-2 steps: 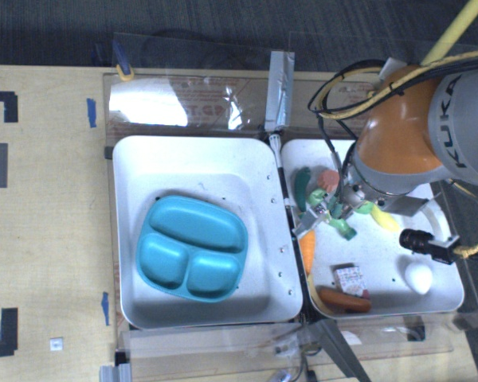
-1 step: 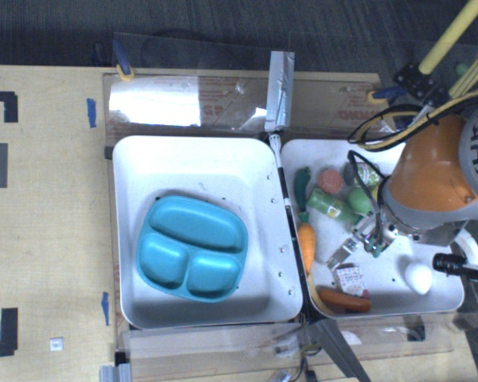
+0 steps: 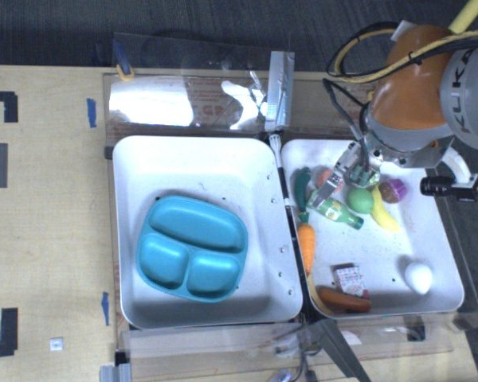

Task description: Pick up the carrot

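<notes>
The carrot [image 3: 306, 247] is orange with a green stub at its upper end. It lies lengthwise against the left wall of the right bin [image 3: 442, 237]. My gripper [image 3: 339, 178] hangs over the upper left part of that bin, above and to the right of the carrot and well apart from it. It hovers over a cluster of toy foods, just above a clear green bottle [image 3: 339, 212]. Nothing is visibly held in it.
Around the gripper lie a dark green vegetable [image 3: 302, 186], a lime-green fruit [image 3: 362, 200], a yellow banana [image 3: 385, 214] and a purple item [image 3: 393, 189]. A white egg [image 3: 418, 278], a small box [image 3: 349, 275] and a sausage [image 3: 344, 298] sit lower. The left bin [image 3: 135, 157] holds a blue divided tray [image 3: 193, 247].
</notes>
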`<state>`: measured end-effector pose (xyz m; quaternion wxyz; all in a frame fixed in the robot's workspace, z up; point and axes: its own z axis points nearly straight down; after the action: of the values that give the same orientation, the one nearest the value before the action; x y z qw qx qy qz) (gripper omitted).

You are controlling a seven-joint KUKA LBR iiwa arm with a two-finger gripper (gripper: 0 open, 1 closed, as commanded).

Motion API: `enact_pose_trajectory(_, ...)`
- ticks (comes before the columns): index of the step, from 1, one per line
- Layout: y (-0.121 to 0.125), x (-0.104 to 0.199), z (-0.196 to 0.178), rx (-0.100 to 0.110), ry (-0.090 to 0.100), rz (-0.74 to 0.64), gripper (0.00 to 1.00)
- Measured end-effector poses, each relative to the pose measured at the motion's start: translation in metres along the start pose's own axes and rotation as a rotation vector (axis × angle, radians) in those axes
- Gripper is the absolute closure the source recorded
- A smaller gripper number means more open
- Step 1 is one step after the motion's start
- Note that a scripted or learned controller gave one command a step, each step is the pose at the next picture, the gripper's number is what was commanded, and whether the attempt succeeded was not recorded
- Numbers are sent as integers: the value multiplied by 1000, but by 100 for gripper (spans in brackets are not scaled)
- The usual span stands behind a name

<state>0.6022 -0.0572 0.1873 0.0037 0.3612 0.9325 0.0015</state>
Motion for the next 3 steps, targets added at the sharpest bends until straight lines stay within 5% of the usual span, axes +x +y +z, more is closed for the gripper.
enact_pose_trajectory(1, 6, 86, -93, -1, -1, -280, 0)
enact_pose_trajectory(2, -63, 108, 2, 4, 8, -522, 0)
enact_pose_trajectory(3, 3, 95, 1, -2, 2, -874, 0)
